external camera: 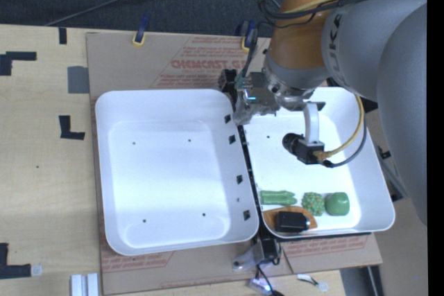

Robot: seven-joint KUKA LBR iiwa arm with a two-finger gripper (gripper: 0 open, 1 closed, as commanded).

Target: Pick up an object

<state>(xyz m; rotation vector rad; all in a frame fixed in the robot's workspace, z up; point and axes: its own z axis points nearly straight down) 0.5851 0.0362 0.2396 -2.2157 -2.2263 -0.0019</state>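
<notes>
Gripper (244,102) hovers well apart from green objects (313,202) in right bin (374,177).

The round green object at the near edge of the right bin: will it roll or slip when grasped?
The round green object looks smooth and rounded, so it may roll if pushed. It looks small, so probably light. It lies close to a bumpy green piece, which could crowd a grasp.

Both bins are plain white: the left bin (118,121) and the right bin (371,180), which at its six o'clock edge holds a green ridged piece (277,197), a bumpy green cluster (313,202), a smooth green lump (337,204) and a black object (291,222) on an orange piece (310,221). The arm (374,45) is grey with an orange band (305,17), above tan cardboard (194,62) printed with red lettering.
</notes>
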